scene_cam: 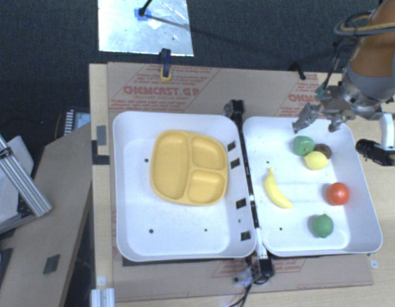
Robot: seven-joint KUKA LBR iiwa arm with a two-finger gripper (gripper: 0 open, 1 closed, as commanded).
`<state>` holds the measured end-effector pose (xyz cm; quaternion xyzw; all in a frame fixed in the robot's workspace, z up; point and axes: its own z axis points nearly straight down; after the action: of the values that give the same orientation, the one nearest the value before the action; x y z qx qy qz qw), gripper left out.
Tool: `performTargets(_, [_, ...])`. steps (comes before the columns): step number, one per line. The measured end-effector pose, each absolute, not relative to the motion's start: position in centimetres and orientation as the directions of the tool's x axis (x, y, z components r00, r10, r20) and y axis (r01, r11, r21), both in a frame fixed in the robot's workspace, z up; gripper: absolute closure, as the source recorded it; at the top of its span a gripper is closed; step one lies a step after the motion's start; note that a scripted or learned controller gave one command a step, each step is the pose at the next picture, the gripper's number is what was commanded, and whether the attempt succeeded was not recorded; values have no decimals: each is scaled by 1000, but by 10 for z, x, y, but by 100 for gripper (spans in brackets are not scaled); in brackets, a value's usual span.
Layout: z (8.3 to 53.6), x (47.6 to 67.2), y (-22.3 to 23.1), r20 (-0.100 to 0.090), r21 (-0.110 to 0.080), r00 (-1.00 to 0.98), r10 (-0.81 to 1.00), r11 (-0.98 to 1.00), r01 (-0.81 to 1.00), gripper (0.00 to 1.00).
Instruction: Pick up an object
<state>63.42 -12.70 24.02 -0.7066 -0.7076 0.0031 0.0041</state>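
Observation:
In the right bin (pixel 360 232) lie a yellow banana (pixel 277 190), a red tomato (pixel 337 193), a green round fruit (pixel 322 225) at the front, another green fruit (pixel 303 146) at the back, a yellow lemon (pixel 316 160) and a small brown object (pixel 324 150) behind the lemon. My gripper (pixel 320 119) hangs above the back of the right bin, just behind the green fruit and the lemon. Its two fingers are spread apart with nothing between them.
The left bin (pixel 130 235) holds a yellow divided plate (pixel 188 167). A black divider (pixel 243 171) runs between the bins. A shiny metal sheet (pixel 145 18) lies behind the bench. A metal frame (pixel 15 178) stands at the left.

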Motion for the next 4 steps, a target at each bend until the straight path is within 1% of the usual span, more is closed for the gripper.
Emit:
performTargets(1, [247, 637, -127, 0, 1, -4, 1000, 4, 1000, 0])
performTargets(2, [205, 643, -126, 0, 0, -4, 1000, 4, 1000, 0])
performTargets(4, [119, 650, -116, 1, -2, -8, 1000, 8, 1000, 0])
